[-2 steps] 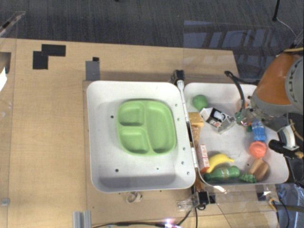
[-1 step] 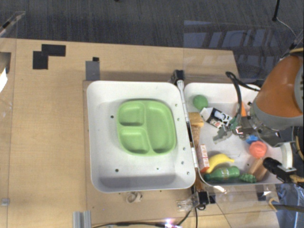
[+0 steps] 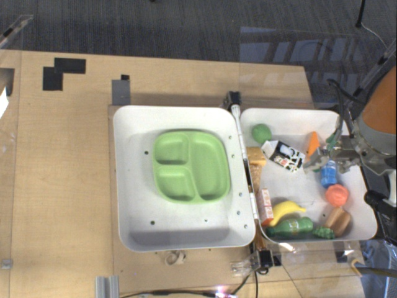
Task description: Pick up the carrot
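Bottle first, nearest the camera: one dark green bottle lies flat along the near wall of the right bin, with one banana touching it just behind. Beside them to the right sits one brown, bun-like lump, and behind that one round orange-red fruit. One red-labelled packet lies against the bin's left wall, with one tan block farther back along the same wall.

Midway back, one small blue item lies just below the gripper, and one black-and-white carton lies tilted near the middle. Beyond these, one carrot lies on the bin floor, its tip pointing toward the far wall, just left of the gripper and between it and the carton. One green ball sits nearest the far left corner.

In the left bin rests one green tray with three compartments.

The arm comes in from the right, its orange band over the bin's right rim, wrist bent down so the gripper hangs low beside the carrot. I cannot tell whether it is clenched or released; nothing is visibly held.
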`<state>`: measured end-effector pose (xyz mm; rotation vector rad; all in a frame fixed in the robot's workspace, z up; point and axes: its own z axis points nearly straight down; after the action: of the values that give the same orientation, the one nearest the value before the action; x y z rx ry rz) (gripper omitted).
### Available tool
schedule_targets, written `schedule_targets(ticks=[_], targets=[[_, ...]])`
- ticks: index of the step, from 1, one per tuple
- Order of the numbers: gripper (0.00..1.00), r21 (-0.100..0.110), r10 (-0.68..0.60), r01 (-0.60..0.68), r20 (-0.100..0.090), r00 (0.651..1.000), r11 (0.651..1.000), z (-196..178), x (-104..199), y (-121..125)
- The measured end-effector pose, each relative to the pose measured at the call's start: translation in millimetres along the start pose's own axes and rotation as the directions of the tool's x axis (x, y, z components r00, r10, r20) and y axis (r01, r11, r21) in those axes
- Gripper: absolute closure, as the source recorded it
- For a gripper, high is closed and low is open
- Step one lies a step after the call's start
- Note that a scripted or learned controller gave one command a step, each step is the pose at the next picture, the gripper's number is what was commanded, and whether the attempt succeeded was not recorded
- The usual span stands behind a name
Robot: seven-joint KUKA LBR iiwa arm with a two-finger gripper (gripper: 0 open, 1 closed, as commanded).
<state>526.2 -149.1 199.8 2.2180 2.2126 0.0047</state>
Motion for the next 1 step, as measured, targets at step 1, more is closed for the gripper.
schedule_targets(ticks=[1], targets=[[0.0,0.003,-0.124,0.124,-0.001,0.992,0.992,48.6,-43.9,62.4]])
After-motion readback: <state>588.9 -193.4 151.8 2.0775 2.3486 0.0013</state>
